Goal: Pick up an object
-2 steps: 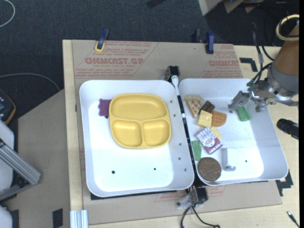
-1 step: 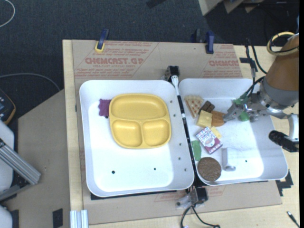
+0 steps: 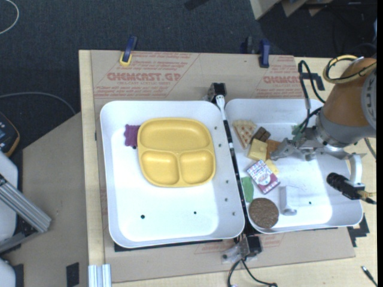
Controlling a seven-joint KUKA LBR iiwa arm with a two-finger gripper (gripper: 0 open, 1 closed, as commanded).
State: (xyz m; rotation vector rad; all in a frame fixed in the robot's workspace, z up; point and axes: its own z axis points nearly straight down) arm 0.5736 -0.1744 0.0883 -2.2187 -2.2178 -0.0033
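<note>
**Lowering onto the snack pile**

The end effector sits low in the right bin; whether it is open or closed I cannot tell. A brown block lies just beside its tip, perhaps touching. Centre over one item before closing.
</note>
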